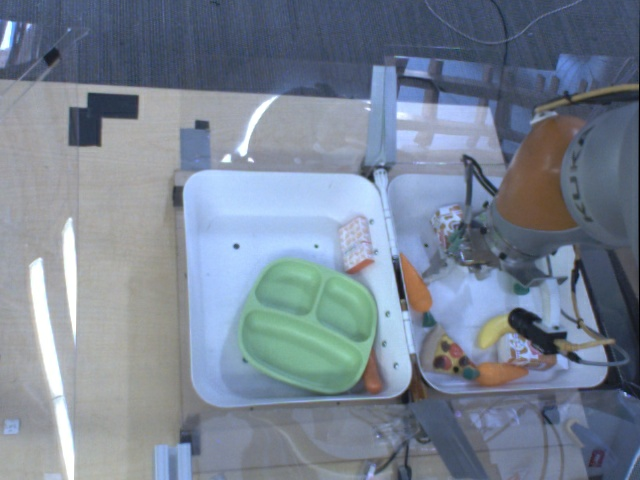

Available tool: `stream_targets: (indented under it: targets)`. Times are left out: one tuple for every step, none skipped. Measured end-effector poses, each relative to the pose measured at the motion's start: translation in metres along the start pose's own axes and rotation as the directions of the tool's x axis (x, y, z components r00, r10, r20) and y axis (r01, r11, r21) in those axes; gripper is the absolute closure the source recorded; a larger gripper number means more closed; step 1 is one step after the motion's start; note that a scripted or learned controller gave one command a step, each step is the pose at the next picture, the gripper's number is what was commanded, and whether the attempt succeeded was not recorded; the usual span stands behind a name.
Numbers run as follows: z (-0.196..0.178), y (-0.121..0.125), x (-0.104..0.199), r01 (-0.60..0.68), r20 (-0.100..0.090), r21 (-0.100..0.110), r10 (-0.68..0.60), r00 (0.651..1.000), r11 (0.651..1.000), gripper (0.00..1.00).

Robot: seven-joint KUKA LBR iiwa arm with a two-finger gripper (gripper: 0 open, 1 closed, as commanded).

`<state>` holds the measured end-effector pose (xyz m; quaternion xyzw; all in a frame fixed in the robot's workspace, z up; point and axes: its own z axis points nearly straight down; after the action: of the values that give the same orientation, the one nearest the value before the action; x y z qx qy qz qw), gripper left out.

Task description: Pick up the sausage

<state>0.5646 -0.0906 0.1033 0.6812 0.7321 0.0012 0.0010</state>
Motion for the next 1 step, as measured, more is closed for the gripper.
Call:
stream_targets:
  targets:
    - [0.0144,-0.0522,-0.0312,0.116,0.004,-0.014,-0.116,0.993,0.993,0.00]
